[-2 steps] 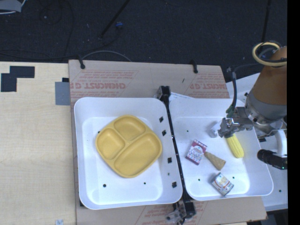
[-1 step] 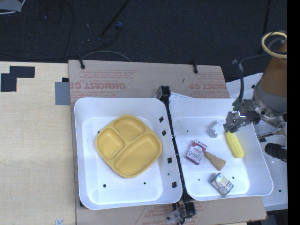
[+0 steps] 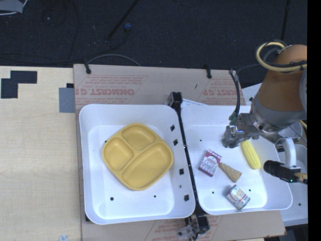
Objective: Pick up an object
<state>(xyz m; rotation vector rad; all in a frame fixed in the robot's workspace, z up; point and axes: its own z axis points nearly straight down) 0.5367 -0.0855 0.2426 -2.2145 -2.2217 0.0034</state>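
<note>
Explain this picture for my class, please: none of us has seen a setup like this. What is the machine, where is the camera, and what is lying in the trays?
One camera looks down at a slant on a bench with two shallow white bins. The grey and orange thing at the right is a robot arm; its gripper sits low in the right bin, beside a yellow corn cob. I see nothing between its fingers. That bin also holds a small red and white packet, a tan cone and a small printed box. The left bin holds a yellow divided plate.
</note>
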